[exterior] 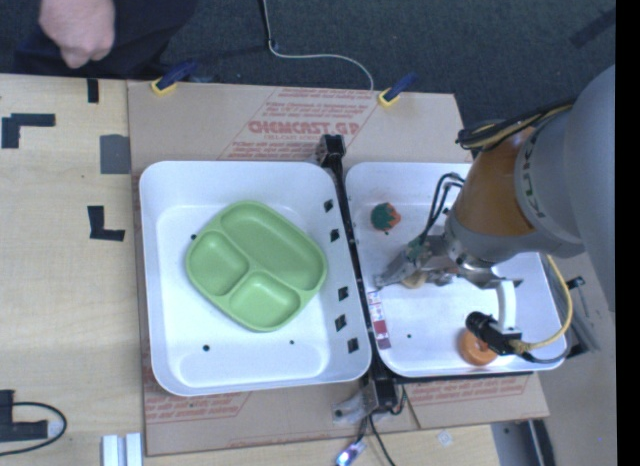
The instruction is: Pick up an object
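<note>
My gripper (395, 272) hangs low over the left part of the right bin (420, 354), its fingers pointing left toward the divider. Nothing shows between them. A small green and orange object (384, 216) lies in the right bin's far left part, a short way beyond the gripper. An orange object (478, 349) rests near that bin's front right, partly hidden by the robot's black fitting. A green divided plate (256, 265) lies in the middle of the left bin (170, 354).
A person's hand (76, 16) is at the top left, beyond the bench. A white cable (300, 49) runs down to the cardboard behind the bins. The arm's grey body (570, 184) covers the right bin's far right part.
</note>
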Robot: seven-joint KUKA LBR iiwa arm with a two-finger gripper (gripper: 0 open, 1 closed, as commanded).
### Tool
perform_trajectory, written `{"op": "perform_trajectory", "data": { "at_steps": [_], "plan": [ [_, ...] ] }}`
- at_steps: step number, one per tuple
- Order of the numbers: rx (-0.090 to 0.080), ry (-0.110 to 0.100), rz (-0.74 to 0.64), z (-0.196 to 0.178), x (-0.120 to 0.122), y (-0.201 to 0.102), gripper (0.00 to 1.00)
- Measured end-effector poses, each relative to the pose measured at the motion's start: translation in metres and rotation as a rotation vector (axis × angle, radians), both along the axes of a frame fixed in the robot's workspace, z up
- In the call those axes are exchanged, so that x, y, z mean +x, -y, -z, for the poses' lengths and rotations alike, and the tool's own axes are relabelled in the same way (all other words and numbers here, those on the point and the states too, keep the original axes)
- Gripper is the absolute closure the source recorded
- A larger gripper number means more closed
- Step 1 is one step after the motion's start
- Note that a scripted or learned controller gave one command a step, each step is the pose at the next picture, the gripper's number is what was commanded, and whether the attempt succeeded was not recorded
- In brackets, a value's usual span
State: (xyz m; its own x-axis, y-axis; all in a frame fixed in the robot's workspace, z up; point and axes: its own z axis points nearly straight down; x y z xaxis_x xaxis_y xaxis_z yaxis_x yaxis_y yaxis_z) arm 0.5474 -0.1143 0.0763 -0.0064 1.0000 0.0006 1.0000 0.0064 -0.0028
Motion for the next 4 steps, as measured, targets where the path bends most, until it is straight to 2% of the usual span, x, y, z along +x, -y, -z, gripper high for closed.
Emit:
{"op": "perform_trajectory", "data": {
  "at_steps": [1,2,3,4],
  "plan": [
    [-0.001,0.003,0.004,-0.018,0.0,0.004,1.0],
    [0.0,0.016,-0.005,-0.114,0.104,-0.075,1.0],
    [0.003,0.017,-0.002,-0.264,0.043,-0.123,1.0],
    [0.001,0.011,0.001,-0.357,0.01,-0.148,1.0]
  ]
}}
